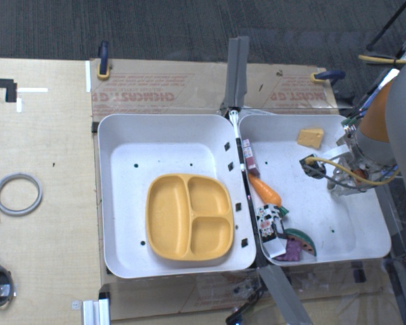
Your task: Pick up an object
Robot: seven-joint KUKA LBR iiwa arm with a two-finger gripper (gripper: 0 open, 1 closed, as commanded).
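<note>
We see a bench (pixel 40 127) with two white bins side by side. The left bin (pixel 155 147) holds a yellow divided plate (pixel 189 217), sitting flat toward the near side. The arm (pixel 392 127) comes in over the right bin's (pixel 355 239) right wall.

The gripper (pixel 343 183) sits low over the right half of the right bin, above bare floor. We can't tell if it's open or closed, and we see nothing held in it.

A grey ring (pixel 17 193) lies on the bench, well left of the bins.

The pick candidates are all in the right bin:
- The carrot (pixel 266 190) lies at a slant by the divider, well left of the gripper.
- The melon slice (pixel 303 241) is in the near left corner.
- The cow-print piece (pixel 268 220) is just below the carrot, against the divider.
- The purple piece (pixel 291 250) touches the melon slice.
- The cheese wedge (pixel 310 138) is at the far side. It's the closest item to the gripper, up and left of it, but clearly apart.
- The dark red stick (pixel 247 156) lies along the divider, above the carrot.
</note>
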